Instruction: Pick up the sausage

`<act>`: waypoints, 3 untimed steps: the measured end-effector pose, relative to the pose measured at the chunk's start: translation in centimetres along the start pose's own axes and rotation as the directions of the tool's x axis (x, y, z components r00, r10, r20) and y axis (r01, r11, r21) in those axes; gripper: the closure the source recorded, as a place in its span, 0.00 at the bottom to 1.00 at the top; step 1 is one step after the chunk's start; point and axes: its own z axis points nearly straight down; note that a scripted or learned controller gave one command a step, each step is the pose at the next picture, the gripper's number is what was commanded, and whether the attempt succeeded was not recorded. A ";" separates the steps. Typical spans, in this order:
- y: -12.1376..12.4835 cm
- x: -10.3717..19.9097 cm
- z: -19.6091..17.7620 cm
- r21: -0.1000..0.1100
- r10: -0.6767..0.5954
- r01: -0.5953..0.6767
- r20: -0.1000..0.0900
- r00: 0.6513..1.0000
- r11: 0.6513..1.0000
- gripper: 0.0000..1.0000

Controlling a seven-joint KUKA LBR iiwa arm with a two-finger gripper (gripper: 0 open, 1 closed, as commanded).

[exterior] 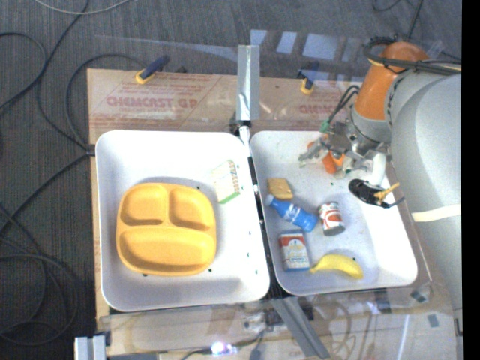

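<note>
Gripper (324, 154) of the grey arm (435, 148), which reaches in from the right with its orange band (373, 88) above the wrist, poised over the far part of the right bin (390, 250); whether it is open or closed cannot be told from this angle. Sausage (331, 163): a short orange-red piece directly at the gripper's tip and partly hidden by it, in the far part of the right bin; whether it is clasped, or merely lies on the bin floor, cannot be told. In the near half of the same bin, apart from the gripper, lie five things: a tan piece of bread (280, 188) close to the bin's left wall; a blue bottle (294, 214) on its side, just beside the bread; a small red-and-white can (331, 217) to the right of the bottle; a red-and-white carton (295, 250) lying flat just in front of the bottle; and a yellow banana (337, 265) beside the carton, near the front wall. Left bin (135, 156): a yellow divided tray (167, 227) with three compartments lies flat near the centre, and a small white packet with green edging (226, 181) sits just beside the tray's far right corner, close to the bin's right wall. Both bins rest side by side on a brown board (120, 103).
</note>
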 end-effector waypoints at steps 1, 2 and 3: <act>0.3 0.1 -1.3 -0.015 -0.004 0.004 0.005 1.000 1.000 1.00; -2.9 10.7 -12.3 -0.013 -0.058 0.058 0.000 0.998 0.998 1.00; -2.9 10.7 -12.3 -0.013 -0.057 0.057 0.001 0.998 0.998 0.00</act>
